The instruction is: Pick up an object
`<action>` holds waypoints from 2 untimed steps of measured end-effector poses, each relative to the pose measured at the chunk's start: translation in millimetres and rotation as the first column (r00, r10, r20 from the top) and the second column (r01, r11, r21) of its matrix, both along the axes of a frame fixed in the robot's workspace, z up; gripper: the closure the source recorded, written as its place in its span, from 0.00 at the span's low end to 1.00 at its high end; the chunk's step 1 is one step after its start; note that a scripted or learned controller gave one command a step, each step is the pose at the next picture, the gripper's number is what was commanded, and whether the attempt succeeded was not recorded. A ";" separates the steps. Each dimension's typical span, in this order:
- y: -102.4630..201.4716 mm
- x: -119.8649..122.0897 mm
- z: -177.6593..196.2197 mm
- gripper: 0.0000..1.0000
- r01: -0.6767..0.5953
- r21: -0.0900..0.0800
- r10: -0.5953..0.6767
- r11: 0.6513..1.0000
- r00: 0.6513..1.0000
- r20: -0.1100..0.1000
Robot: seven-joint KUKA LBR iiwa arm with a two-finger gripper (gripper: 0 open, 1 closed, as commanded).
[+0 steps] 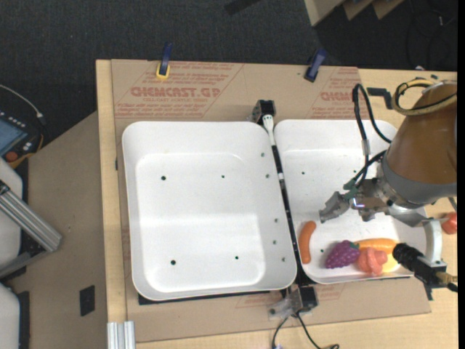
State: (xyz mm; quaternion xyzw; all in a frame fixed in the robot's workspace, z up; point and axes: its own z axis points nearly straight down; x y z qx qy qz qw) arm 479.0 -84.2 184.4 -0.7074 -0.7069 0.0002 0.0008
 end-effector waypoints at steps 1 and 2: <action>0.0 0.0 0.0 0.00 0.000 0.000 0.000 1.000 1.000 0.000; -49.4 -1.2 -53.1 0.00 0.004 0.000 -0.004 1.000 1.000 -0.004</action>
